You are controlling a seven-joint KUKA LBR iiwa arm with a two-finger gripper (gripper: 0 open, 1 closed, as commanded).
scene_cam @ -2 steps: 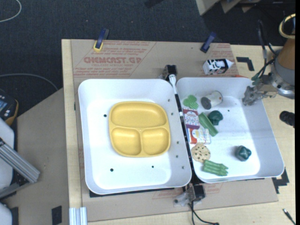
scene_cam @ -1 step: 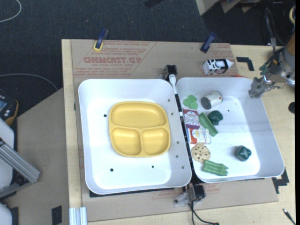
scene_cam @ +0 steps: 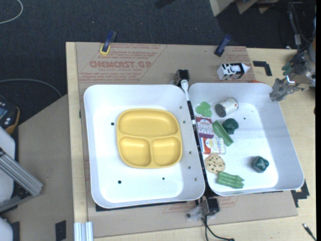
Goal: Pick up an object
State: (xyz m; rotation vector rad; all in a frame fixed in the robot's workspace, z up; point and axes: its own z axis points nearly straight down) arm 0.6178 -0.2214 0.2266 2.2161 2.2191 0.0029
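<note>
I see the gripper (scene_cam: 282,88) hanging just off the right bin's (scene_cam: 281,134) upper right corner, whether open or closed I cannot tell; the toy pieces, among them a cookie (scene_cam: 214,163), lie along the bin's left side

Floor (scene_cam: 75,14): dark carpet, white cable loop at top left.
Desk (scene_cam: 150,59): brown board, printed lettering, 2 clamps (scene_cam: 107,43) on far edge.
</note>
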